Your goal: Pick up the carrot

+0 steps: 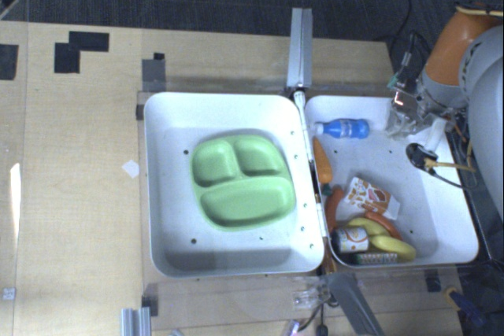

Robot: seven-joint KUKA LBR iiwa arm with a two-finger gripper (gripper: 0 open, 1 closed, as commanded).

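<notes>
The carrot (321, 160) is a slim orange stick lying lengthwise against the left wall of the right bin (453, 204). My gripper (405, 122) hangs over that bin's far right corner, well to the right of the carrot and apart from it. A blue bottle (343, 128) lies between the two, near the bin's back wall. Nothing can be seen in the gripper.
The left bin (161, 193) holds a green divided plate (242, 179). In the right bin's front part lie a printed snack packet (369, 197), a red item (333, 205), a banana (387, 242) and a small can (351, 241), crowded just in front of the carrot.
</notes>
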